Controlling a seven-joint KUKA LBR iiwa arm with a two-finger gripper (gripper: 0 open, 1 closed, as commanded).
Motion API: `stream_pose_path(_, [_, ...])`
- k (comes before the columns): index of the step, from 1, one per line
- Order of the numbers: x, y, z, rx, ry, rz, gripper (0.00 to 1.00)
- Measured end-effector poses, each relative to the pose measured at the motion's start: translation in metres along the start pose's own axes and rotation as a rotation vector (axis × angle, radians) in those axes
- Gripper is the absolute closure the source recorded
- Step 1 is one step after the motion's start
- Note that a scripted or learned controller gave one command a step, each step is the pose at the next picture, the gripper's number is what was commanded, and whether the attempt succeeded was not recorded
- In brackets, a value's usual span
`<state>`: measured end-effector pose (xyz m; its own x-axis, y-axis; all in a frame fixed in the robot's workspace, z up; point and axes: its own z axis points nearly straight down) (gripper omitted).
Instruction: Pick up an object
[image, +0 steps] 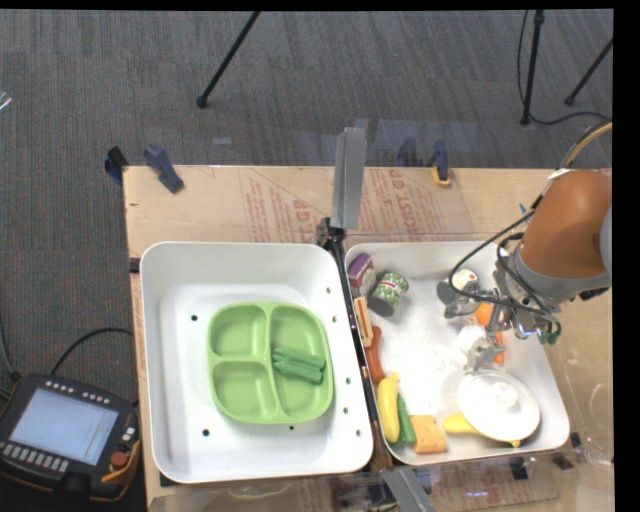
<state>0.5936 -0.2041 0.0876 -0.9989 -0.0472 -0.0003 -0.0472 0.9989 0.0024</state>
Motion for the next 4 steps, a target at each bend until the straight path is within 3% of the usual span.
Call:
stream_pose_path(1, [-0.002,0.001,-0.011,0.0,-0.003,-0.004,1.0])
stream_pose_path(2, [-0.001,0.002,-0.01,0.0,-0.002,-0.005,0.0])
stream_pose_path(4, [-0.007,0.014,0.0,0.0,-0.001,0.03,0.0])
